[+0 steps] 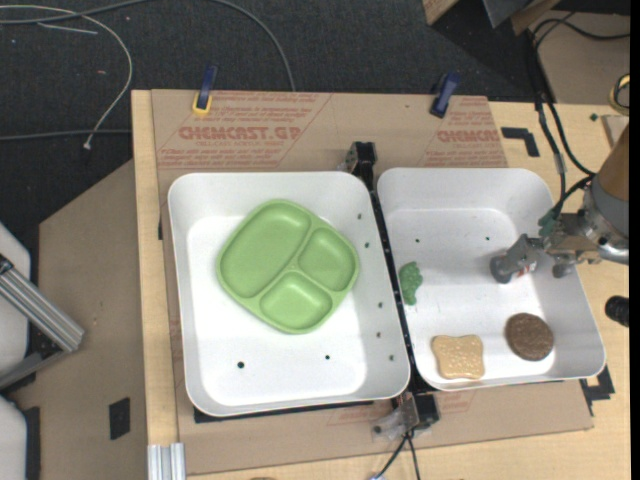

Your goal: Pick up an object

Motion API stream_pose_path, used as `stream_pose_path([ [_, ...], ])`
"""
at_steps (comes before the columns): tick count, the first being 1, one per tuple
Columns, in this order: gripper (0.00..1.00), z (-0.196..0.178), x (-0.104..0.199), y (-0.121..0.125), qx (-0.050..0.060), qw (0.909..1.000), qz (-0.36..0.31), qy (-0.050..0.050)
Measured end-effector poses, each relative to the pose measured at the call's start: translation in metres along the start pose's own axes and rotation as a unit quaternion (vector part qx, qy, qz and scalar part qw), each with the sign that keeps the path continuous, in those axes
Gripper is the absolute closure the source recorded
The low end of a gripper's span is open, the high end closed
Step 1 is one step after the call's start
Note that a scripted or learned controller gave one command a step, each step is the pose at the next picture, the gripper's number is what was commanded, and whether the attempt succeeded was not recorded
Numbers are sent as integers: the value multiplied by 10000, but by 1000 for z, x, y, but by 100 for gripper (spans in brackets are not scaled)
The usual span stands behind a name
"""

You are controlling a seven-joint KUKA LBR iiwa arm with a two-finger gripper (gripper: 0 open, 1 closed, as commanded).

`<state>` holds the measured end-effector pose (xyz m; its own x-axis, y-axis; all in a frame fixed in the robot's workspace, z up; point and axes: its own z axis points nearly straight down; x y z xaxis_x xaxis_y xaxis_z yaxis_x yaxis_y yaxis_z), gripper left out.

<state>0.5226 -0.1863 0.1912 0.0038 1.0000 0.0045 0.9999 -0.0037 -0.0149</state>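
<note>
- The gripper (507, 266) hung low over the right bin (450, 193), near its right wall, reaching in from the right.
- Whether its fingers were spread or pressed together could not be told; nothing showed between them.
- A brown round cookie (528, 336) lay just below the gripper, apart from it.
- A tan toast piece (458, 356) sat near the front rim.
- A small green leafy item (410, 281) lay by the left wall.
- The left bin (200, 368) held a green divided plate (288, 265).

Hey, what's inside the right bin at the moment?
The right bin holds a green piece, a tan toast slice and a brown cookie. The gripper covers some floor.
</note>
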Motion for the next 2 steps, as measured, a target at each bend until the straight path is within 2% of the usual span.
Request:
stream_pose_path([
  [1, 0, -7, 0, 3, -69, 10000, -20, -17],
  [2, 0, 51, -4, -1, -58, 10000, -17, -13],
])
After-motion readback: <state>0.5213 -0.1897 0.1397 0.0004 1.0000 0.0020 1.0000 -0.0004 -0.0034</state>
